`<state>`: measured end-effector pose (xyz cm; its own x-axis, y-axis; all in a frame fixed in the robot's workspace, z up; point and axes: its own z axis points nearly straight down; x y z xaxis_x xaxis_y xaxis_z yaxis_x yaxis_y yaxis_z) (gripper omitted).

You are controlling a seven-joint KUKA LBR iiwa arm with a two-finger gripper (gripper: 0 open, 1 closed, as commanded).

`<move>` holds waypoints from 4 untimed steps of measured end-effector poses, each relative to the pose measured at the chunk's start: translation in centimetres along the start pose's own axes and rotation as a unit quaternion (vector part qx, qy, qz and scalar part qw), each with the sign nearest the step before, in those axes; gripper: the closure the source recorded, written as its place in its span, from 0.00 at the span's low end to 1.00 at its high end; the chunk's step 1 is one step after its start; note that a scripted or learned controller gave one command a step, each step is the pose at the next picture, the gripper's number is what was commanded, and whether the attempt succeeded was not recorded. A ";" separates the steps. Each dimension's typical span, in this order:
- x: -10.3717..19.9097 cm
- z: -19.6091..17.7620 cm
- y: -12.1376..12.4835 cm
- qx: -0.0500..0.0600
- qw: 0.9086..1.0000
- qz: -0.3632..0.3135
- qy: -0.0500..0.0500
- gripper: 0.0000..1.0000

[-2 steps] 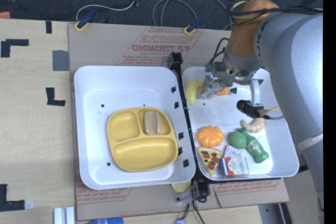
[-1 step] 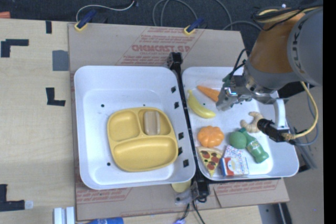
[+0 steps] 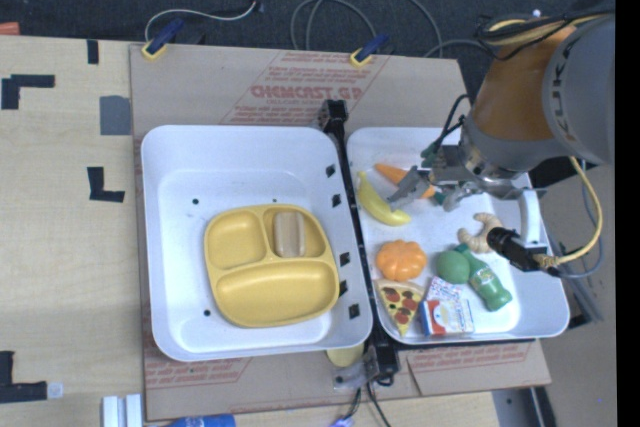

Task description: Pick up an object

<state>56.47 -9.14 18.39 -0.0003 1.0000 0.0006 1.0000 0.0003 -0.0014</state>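
Note:
My gripper (image 3: 436, 183) hangs low over the upper part of the right bin (image 3: 555, 320), at the end of the grey arm with its orange band (image 3: 520, 95). Right at its left side lies an orange carrot (image 3: 398, 174), partly covered by the gripper. A yellow banana (image 3: 378, 202) lies just left of and below the carrot. Lower in the same bin are an orange round fruit (image 3: 401, 259), a green round fruit (image 3: 454, 266), a green bottle (image 3: 491, 286), a pizza slice (image 3: 399, 304), a small carton (image 3: 447, 313) and a tan twisted piece (image 3: 480, 232).
The left bin (image 3: 165, 215) holds a yellow divided plate (image 3: 268, 290) with a tan piece (image 3: 290, 233) in its upper right compartment. A black divider (image 3: 345, 205) runs between the bins. Cables loop behind the bench and along the arm's right side.

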 end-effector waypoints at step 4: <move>-1.9 8.9 9.6 0.018 1.000 0.003 -0.002 1.00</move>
